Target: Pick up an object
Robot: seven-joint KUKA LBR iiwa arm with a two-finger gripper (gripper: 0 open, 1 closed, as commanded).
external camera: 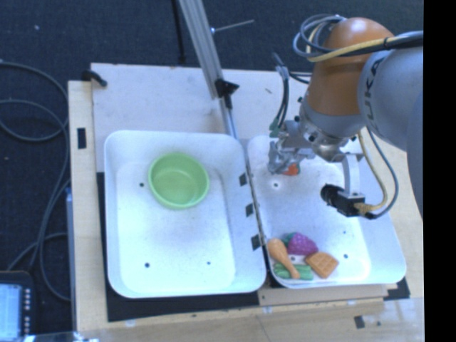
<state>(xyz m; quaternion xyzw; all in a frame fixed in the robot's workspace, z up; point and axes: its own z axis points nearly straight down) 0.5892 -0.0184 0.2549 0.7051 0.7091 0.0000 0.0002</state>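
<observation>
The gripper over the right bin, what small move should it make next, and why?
Probably lift a little and check. The gripper sits low at the right bin's far end with a small red-orange thing at its tip, but whether that thing is actually grasped can't be told.

Gripper [283, 164] over right bin [370, 262] upper part, small red-orange object [291, 169] at its tips; green bowl [178, 180] in left bin [128, 262]; toy food pile [303, 256] lower right.
</observation>
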